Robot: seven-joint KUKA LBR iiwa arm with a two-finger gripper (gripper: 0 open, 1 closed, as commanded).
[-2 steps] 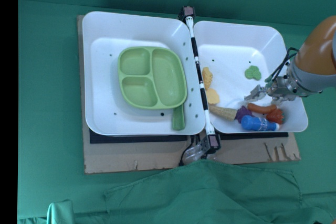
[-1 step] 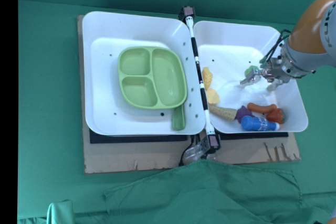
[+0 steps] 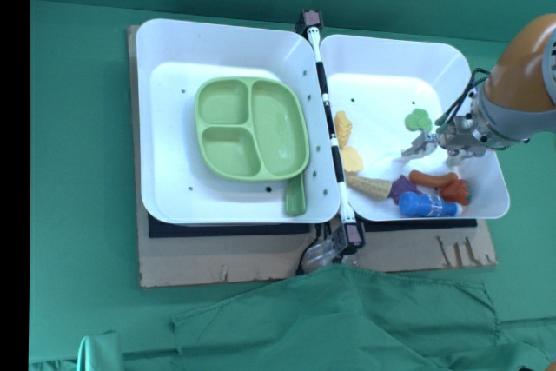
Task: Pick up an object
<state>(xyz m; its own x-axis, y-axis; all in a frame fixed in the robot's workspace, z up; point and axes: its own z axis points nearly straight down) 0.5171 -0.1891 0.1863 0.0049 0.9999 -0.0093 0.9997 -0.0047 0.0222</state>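
Claw (image 3: 432, 144) hovers with fingers apart, holding nothing, by the right bin's (image 3: 391, 48) right edge. Your orange sausage (image 3: 432, 179) lies just toward the front edge, long axis crosswise.

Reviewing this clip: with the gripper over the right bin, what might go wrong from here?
1. The toys at the near edge, the blue bottle, hot dog and purple star, lie packed together, so the gripper may nudge or pinch two at once.
2. They sit close to the bin wall, which could block a finger.
3. The green broccoli lies alone; a glancing touch might just push it away.
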